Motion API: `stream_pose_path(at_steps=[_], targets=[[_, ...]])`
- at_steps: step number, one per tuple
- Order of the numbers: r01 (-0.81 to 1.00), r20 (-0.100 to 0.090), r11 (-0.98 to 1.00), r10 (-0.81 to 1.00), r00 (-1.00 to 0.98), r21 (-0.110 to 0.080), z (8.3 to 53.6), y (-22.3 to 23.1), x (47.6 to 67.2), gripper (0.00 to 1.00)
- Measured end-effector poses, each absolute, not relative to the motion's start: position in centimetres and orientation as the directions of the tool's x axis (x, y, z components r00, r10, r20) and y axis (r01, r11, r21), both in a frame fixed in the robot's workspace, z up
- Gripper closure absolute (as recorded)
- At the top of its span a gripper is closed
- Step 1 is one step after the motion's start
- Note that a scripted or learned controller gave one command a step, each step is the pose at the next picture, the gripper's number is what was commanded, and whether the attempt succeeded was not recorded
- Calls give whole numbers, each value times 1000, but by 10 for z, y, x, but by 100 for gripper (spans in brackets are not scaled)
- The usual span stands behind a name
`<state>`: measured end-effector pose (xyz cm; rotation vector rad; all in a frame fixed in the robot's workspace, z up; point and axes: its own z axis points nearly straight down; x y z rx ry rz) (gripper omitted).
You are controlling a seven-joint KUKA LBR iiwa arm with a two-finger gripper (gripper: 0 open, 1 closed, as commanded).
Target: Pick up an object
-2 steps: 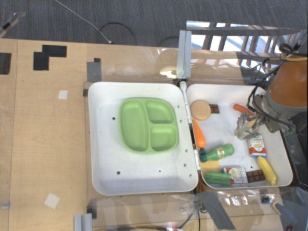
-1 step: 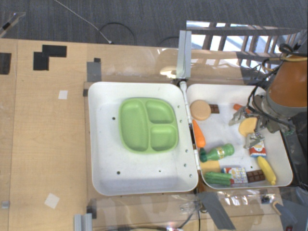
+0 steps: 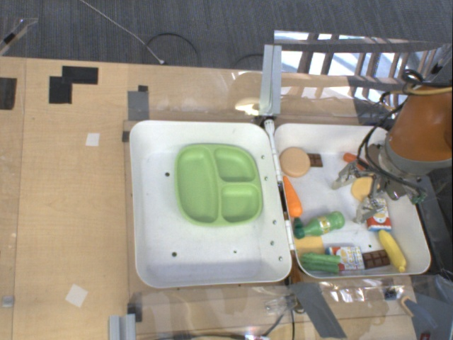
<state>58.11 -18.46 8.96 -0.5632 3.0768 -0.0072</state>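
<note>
My gripper (image 3: 356,193) hangs low over the middle of the right bin (image 3: 417,264), below the arm's orange band (image 3: 423,122). Its two silvery fingers (image 3: 345,178) are spread apart, so it is open. A small yellow cheese-like piece (image 3: 362,186) lies between them, and the fingers do not seem to press on it. A red, white and blue carton (image 3: 380,220) sits just beside the lower finger. Nearby lie a yellow banana-like piece (image 3: 393,251), a green bottle (image 3: 320,224), an orange carrot (image 3: 291,198) and a round tan bun (image 3: 295,161).
The left bin (image 3: 152,261) holds a green divided plate (image 3: 216,183). Along the right bin's front edge lie a green cucumber (image 3: 320,263), a wrapped bar (image 3: 348,255) and a brown chocolate piece (image 3: 379,258). A metal post (image 3: 270,76) stands behind the bins.
</note>
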Motion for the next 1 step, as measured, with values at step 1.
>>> stream_pose_path(at_steps=[1], targets=[[-356,-29,934,-357,-934,-15,106,-183,587,100]])
